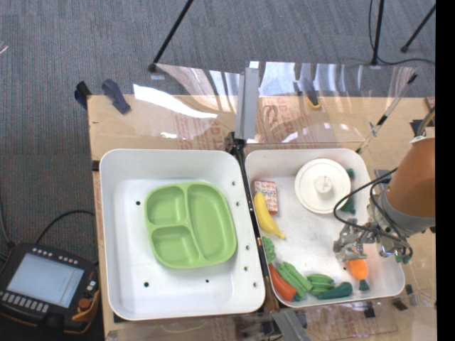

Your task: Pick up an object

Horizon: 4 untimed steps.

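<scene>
Gripper: the metal two-finger gripper [361, 241] hangs low in the right-hand white bin [306, 155], near its right wall, with the grey arm and its orange band coming in from the right edge.
Gripper state: I cannot tell whether it is open or closed (the metal parts blur together at this slant), and nothing shows plainly between them.
Nearest thing: a small orange toy carrot with a green tip [359, 269] lies just below the gripper, toward the bin's near rim, very close to it or touching.
Carrot's axis: seemingly up-and-down in the view, green end nearest the rim.
Key relation: by my reading the carrot sits slightly toward the camera from the gripper, so a short shift that way, then a descent, should centre it.
Further out: a round white lid with a knob [323, 185] up and left; green toy pods [313, 281] along the near rim; a yellow toy banana [266, 216] by the left wall.
</scene>
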Each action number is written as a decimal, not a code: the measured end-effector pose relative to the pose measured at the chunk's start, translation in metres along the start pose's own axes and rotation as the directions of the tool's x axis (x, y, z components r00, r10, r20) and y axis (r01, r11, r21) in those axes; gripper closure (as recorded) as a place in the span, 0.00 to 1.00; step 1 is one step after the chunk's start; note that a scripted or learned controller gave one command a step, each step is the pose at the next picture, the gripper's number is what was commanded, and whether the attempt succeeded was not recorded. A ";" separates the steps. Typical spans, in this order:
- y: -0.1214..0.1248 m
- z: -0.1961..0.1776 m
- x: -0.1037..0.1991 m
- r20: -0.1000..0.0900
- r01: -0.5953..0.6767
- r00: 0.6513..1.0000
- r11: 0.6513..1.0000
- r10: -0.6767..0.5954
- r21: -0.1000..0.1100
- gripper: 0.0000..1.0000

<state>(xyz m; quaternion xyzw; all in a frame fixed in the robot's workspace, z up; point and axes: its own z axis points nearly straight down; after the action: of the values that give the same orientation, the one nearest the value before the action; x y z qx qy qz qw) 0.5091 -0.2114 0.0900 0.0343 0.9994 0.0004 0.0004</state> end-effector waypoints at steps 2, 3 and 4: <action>0.035 0.002 -0.010 -0.001 0.024 1.000 1.000 -0.024 -0.001 0.00; -0.001 -0.004 0.024 0.028 -0.044 0.999 0.999 0.043 0.003 0.00; 0.050 -0.003 0.028 0.024 -0.053 0.998 0.999 0.053 0.001 0.00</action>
<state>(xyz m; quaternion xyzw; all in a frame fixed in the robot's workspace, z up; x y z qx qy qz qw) 0.4844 -0.1597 0.0927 0.0610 0.9981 -0.0008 0.0125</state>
